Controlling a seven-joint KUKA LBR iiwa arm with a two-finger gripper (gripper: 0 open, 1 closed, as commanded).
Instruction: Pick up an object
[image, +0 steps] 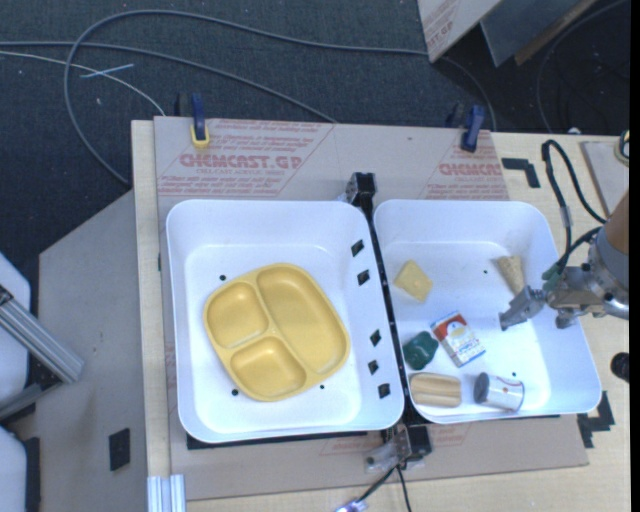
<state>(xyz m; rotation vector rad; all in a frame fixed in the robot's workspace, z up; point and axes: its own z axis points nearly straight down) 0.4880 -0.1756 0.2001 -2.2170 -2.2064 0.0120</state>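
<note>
Gripper (527, 306) hangs over your right bin (560, 380), fingers apart, pinching nothing — the red-and-white carton (460, 340) lies just left of it, beside a green piece (420, 350). Left bin (185, 300) holds the yellow tray (276, 330).

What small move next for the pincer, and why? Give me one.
Probably ease the pincer left and down toward the red and white carton. It hovers at the right bin's right side with nothing visibly between its fingers, and the carton seems the nearest object lying apart from the others.
</note>
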